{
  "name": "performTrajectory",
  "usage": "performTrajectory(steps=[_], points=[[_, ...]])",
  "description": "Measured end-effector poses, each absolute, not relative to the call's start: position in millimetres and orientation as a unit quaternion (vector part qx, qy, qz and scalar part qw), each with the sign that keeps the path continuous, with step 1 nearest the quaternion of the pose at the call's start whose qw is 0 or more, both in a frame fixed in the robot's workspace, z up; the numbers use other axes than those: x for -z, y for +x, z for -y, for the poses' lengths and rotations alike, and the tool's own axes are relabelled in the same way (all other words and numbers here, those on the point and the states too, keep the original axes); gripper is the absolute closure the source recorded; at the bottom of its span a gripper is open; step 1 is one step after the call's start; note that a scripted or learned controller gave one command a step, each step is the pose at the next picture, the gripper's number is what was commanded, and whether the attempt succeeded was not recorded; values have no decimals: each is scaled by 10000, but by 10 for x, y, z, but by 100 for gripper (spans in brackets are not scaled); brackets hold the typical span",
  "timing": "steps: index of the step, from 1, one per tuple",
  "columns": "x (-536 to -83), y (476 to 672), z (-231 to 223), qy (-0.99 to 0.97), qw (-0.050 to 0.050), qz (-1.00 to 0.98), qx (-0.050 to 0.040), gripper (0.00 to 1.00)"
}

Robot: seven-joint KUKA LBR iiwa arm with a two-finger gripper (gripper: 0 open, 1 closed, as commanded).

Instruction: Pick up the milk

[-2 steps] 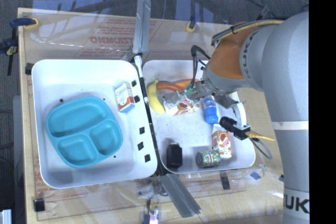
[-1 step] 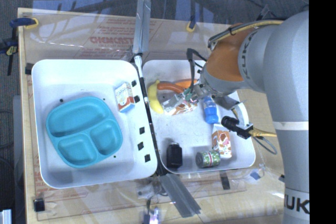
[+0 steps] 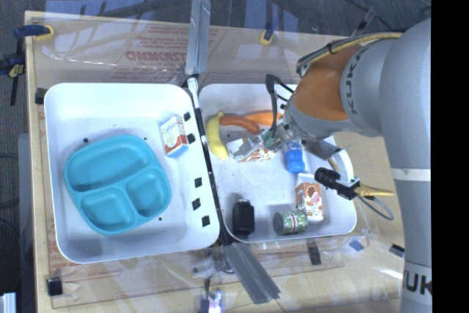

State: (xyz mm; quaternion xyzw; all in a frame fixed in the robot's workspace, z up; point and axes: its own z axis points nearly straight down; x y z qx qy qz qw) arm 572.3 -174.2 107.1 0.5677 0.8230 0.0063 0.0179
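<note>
milk carton (image 3: 173, 135) near left bin's (image 3: 58, 102) right wall

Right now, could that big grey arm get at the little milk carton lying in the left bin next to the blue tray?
Probably yes. The milk carton lies on bare floor beside the blue tray, with nothing on top of it. The gripper is over the right bin, so the arm must cross the divider first.

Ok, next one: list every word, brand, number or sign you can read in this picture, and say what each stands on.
"KUKA" on the grey arm's upper link, letters turned sideways.
"KU", cut off by the picture's bottom edge, on the arm's base.
Red mirrored lettering on the bench's clear sheet: too blurred to read.
Print on the small carton in the left bin, the carton and the can in the right bin: too small to read.
</note>
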Motion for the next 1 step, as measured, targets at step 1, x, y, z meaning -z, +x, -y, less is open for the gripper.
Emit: performTrajectory(steps=[1], points=[[-1231, 5762, 1773, 5669, 244, -8234, -65, 100]])
